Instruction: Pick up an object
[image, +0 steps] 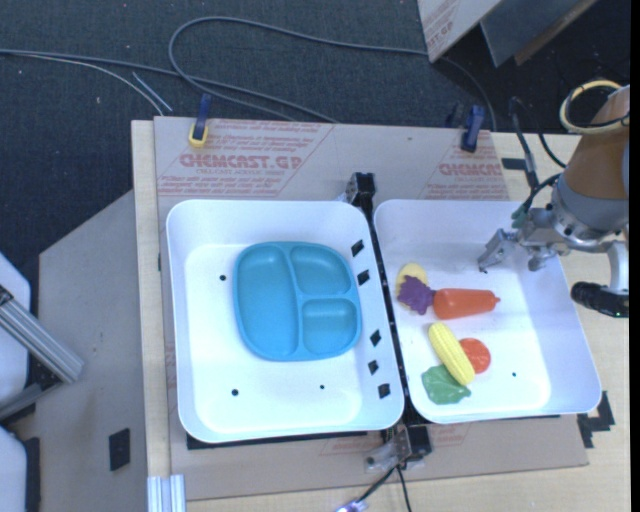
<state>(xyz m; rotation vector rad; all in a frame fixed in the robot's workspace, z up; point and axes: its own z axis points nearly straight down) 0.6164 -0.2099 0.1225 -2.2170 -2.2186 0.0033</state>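
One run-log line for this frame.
stage: approach | gripper: above right bin, jaws open, holding nothing | carrot: in bin, untouched | blue tray: left bin

The bench (150, 330) carried a brown board (330, 160) pinned at its far edge by two clamps (200, 130), and on that board two white bins sat side by side, the left bin (200, 400) touching the right bin (560, 380)
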